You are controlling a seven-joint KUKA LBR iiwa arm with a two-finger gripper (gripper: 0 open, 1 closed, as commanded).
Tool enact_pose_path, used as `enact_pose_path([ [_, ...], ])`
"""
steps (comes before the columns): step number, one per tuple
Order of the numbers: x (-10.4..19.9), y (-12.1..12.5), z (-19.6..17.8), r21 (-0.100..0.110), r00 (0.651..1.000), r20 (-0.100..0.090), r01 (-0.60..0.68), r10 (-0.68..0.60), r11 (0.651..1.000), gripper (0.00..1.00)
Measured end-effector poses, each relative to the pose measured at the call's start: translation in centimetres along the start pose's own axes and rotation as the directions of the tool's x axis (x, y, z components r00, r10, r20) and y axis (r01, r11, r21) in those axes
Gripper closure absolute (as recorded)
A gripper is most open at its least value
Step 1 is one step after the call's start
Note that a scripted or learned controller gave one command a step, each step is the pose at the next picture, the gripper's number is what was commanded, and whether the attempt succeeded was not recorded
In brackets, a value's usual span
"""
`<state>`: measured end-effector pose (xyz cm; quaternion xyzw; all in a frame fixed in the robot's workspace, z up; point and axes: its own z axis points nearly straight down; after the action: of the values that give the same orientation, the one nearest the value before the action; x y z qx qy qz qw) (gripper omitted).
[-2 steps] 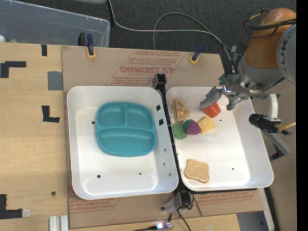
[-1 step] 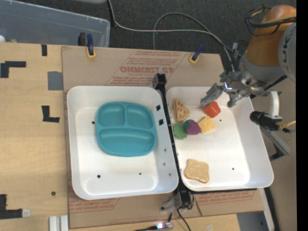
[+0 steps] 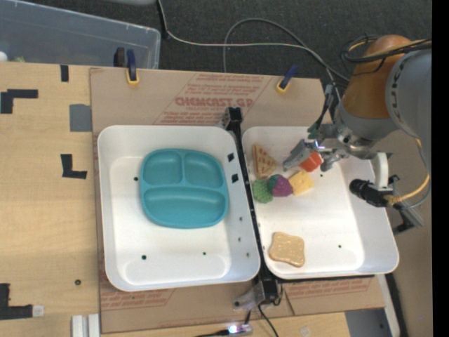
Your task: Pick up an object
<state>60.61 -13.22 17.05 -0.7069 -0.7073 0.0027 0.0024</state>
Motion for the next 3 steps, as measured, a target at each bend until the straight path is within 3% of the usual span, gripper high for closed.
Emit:
enact_pose_path([
  [1,0.4,-0.5,6.3,-0.001,1.0,-0.001,0.001,-0.001,1.0,0.0],
  [2,0.3,-0.4,8.2,-0.01,1.0,0.004,0.0,0.0,1.0,0.0],
  [3,0.3,-0.2,7.1,-0.016,1.0,0.005,0.001,-0.001,1.0,1.0],
])
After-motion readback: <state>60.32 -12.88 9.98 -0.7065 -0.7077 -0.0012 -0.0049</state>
